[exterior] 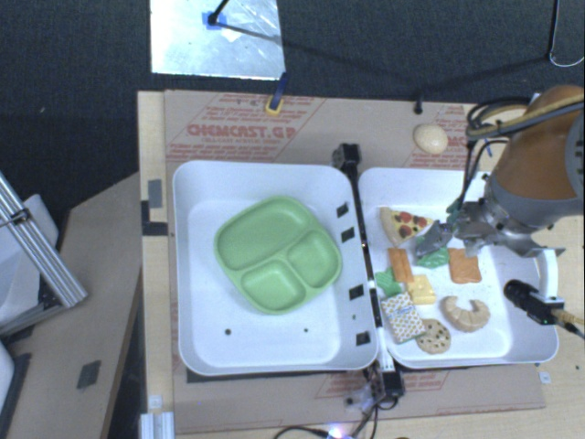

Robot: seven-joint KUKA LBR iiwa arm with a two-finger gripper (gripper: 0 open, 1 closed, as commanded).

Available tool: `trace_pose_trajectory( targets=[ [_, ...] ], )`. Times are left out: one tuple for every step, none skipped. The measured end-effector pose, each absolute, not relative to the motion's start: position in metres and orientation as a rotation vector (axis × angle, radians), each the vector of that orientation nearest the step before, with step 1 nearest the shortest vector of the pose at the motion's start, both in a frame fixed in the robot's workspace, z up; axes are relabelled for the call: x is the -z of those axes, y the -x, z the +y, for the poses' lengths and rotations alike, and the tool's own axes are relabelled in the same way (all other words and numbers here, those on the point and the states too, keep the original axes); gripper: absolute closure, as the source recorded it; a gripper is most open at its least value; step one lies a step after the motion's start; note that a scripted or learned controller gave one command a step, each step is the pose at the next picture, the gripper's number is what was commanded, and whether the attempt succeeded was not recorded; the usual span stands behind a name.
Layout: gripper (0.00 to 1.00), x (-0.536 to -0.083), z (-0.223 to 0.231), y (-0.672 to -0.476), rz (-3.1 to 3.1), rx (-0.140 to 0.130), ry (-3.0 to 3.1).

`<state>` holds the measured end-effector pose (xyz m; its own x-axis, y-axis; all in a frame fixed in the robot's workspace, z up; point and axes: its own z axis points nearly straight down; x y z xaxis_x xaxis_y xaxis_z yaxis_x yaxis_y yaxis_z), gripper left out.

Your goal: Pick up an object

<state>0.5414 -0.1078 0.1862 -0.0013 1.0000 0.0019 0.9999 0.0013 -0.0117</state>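
pincer point(437, 238) low in the right bin point(530, 341), right of frame centre, over a green item point(435, 258) just below the pizza slice point(404, 222); cannot tell if open or closed. croissant point(466, 313) and cookie point(433, 337) lower right. green tray point(277, 253) in left bin point(196, 337).

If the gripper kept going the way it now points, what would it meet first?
Probably the green piece directly under the gripper, beside the pizza slice in the right bin; depth is unclear from above.
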Motion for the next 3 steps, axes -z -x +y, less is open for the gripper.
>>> trace_pose_trajectory(
  targets=[
    [0.0, -0.193, -0.108, -0.544, -2.226, 0.002, 2.218],
    [0.0, -0.13, -0.111, -0.545, -2.221, -0.003, 2.218],
    [0.0, -0.087, -0.109, -0.548, -2.224, 0.011, 2.222]
  ],
)
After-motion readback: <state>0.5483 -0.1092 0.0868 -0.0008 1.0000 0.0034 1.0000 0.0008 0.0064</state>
